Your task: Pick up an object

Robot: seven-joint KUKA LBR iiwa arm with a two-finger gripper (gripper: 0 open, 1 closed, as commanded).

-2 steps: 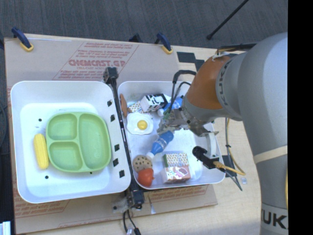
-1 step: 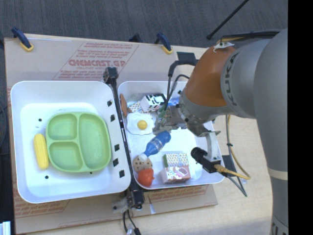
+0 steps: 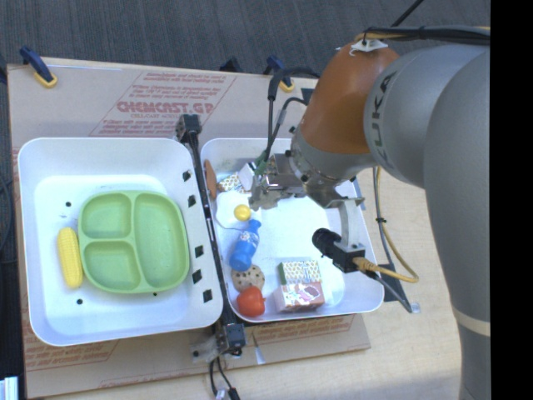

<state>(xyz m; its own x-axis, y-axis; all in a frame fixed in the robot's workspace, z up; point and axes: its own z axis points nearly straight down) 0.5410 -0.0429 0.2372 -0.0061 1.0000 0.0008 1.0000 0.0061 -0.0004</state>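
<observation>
Hovering gripper (image 3: pixel 265 192) low in right bin (image 3: pixel 366 294) | grip state unreadable | centering over blue bottle (image 3: pixel 246 248), avoiding fried egg (image 3: pixel 233 211)

A robot lab: a grey and orange arm (image 3: pixel 391 98) reaches over two white bins (image 3: pixel 33 223) clamped to a cardboard-covered bench (image 3: pixel 166 98), with loose cables (image 3: pixel 383 265) and grey carpet (image 3: pixel 166 15).

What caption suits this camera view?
Grey arm's gripper lowered into cluttered right white bin; green divided plate sits in left bin.
</observation>
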